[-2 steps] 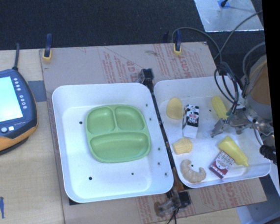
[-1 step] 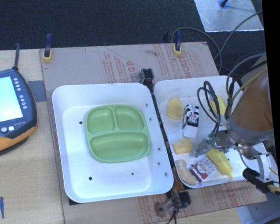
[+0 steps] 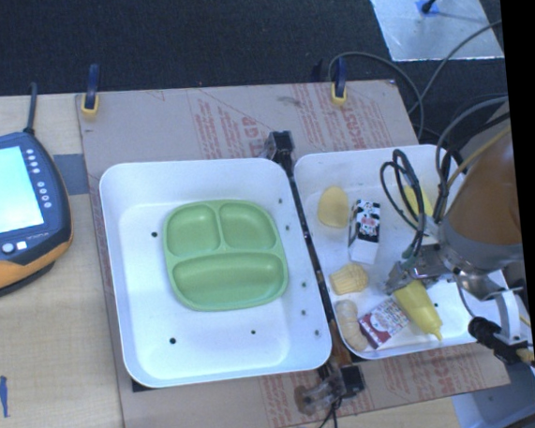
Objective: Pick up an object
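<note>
I see the gripper (image 3: 415, 274) low over the right bin's (image 3: 338, 166) near edge, just above the yellow bottle (image 3: 419, 307); I cannot tell its opening from here.

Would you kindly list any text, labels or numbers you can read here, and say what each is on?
None can be read.
Brown board: faint red printing, too blurred.
Red packet: label too small.
Black-and-white carton: markings unreadable.
Handheld screen: washed out.
</note>
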